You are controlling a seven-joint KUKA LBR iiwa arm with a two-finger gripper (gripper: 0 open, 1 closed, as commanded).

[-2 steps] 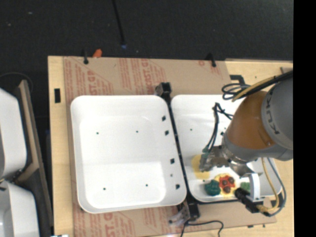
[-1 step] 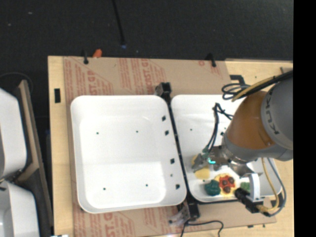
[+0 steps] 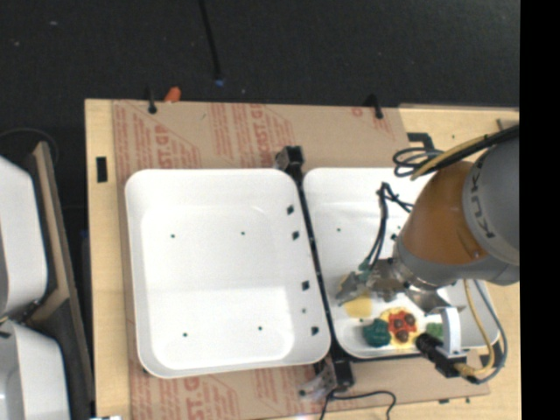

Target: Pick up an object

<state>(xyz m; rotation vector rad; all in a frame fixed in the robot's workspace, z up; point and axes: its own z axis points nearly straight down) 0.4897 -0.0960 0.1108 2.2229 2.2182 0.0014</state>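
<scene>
Orange-banded arm (image 3: 446,226) hangs over the right bin (image 3: 350,191), its gripper (image 3: 360,283) low by the bin's near-left corner; how far it is open I cannot tell. Directly beneath and touching it lies a yellow piece (image 3: 357,307), the likeliest pick. Green (image 3: 376,332) and red (image 3: 402,323) pieces lie just right of the yellow one.

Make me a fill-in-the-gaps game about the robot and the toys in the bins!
1. The yellow toy, green toy and red toy all lie in the ____ bin.
2. The green toy sits between the yellow toy and the ____ toy.
3. The band on the arm is ____.

Missing words: right; red; orange
</scene>
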